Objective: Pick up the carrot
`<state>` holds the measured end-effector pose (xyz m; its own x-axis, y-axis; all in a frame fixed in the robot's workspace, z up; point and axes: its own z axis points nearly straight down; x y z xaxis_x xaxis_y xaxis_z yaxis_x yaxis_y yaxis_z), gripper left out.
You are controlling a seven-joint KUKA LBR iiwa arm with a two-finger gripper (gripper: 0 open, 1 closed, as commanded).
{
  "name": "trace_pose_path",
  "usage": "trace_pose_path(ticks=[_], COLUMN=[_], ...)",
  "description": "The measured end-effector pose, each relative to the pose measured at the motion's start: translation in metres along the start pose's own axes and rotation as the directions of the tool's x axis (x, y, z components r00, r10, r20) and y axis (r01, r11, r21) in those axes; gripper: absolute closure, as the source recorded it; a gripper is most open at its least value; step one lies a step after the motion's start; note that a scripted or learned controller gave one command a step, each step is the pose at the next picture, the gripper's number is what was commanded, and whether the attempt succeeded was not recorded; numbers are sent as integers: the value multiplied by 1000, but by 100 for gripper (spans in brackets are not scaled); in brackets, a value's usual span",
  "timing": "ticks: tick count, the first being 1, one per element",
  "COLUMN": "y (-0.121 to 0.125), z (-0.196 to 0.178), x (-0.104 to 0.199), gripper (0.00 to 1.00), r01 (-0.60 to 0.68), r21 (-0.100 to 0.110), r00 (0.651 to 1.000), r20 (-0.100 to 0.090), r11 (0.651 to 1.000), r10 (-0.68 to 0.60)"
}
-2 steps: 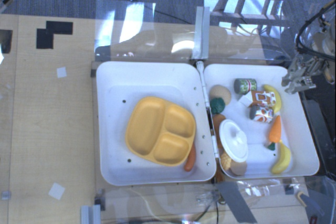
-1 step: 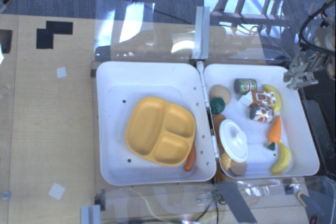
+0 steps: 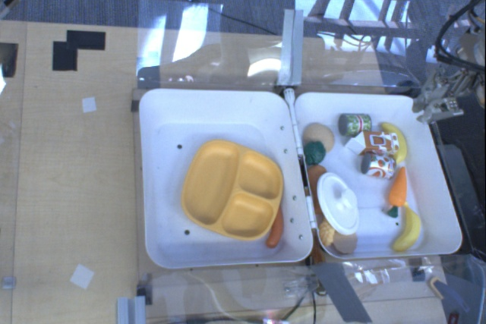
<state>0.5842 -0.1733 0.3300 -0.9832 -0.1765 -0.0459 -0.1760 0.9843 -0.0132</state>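
Observation:
The carrot [image 3: 397, 187] is a short orange cone with a green stub at its near end. It lies in the right bin [image 3: 444, 186] close to the right wall, between a small printed carton [image 3: 377, 165] and a banana [image 3: 408, 231]. My gripper [image 3: 439, 104] hangs at the far right corner of that bin, over its rim and well behind the carrot. It is small and partly lost against the clutter there, with nothing seen in it.
The right bin also holds a green can [image 3: 354, 124], a second banana [image 3: 395, 139], a white round lid [image 3: 338, 202], a beige ball [image 3: 319, 136] and several small foods. The left bin [image 3: 163, 163] holds a yellow divided plate [image 3: 231, 188] and a reddish-orange sausage-like piece [image 3: 274, 231].

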Motion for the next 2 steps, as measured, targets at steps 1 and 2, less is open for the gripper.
trace_pose_path(ticks=[1, 2], y=[6, 33], z=[-22, -13], x=[29, 65], gripper=[100, 100], r01=[37, 35], r21=[-9, -12], r00=[999, 999], r20=[-33, -36], r11=[999, 999], r10=[-37, -36])
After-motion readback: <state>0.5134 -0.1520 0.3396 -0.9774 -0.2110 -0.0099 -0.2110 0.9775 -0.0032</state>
